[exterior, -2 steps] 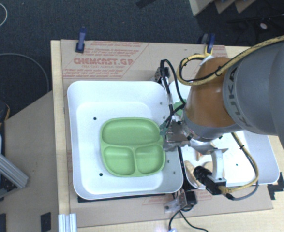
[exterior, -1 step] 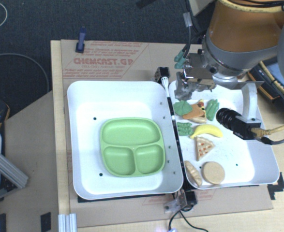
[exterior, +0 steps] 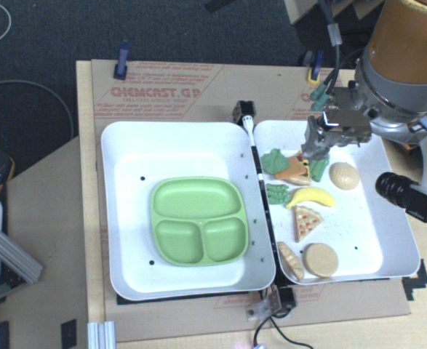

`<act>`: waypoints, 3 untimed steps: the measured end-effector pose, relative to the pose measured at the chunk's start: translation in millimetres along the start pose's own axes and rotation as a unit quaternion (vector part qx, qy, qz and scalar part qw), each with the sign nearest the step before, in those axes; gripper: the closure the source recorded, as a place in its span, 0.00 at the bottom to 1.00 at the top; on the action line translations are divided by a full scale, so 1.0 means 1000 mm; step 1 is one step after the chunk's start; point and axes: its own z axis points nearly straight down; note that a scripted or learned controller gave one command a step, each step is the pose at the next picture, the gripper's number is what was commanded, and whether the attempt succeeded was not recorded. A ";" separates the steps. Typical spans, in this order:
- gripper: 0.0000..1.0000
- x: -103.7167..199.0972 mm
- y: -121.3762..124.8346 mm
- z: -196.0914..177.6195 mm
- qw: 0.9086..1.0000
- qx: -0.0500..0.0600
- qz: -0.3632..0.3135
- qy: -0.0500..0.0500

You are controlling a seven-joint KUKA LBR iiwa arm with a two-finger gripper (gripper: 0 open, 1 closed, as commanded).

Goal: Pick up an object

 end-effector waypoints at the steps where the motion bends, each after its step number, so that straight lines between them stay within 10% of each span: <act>1: 1.00 -0.110 -0.001 0.105 1.000 0.008 0.004 -0.001; 3: 1.00 -0.138 0.001 0.328 1.000 -0.002 -0.001 -0.003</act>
